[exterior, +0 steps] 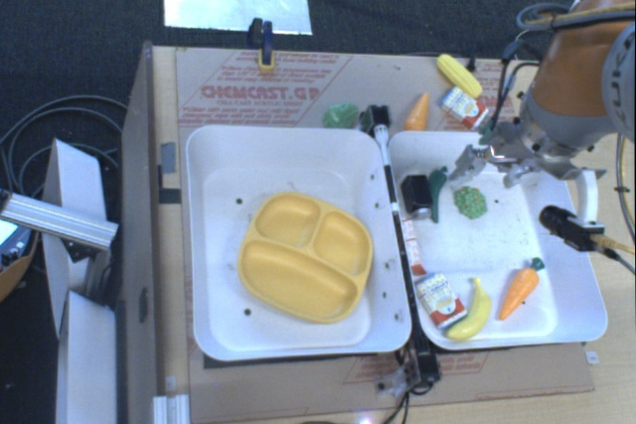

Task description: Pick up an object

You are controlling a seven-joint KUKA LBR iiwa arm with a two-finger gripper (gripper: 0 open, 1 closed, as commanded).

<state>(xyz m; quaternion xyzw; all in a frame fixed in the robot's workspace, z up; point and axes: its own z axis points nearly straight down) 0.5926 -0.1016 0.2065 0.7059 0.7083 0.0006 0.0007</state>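
My gripper [490, 170] hovers over the back of the right bin [586, 313], open, with nothing between its fingers. Just below and left of it lies a green broccoli [470, 203]. A black block [415, 191] and a dark green piece [437, 186] lie at the bin's left side. Near the front are an orange carrot [518, 291], a yellow banana [474, 311] and a small juice carton [439, 298].
The left bin [214, 213] holds a yellow divided plate [306, 256]. Behind the bins on the cardboard lie a yellow corn cob [459, 74], a small carton [462, 104], a small carrot [417, 111] and a green leafy toy [341, 115]. A black cylinder [566, 228] juts over the right bin.
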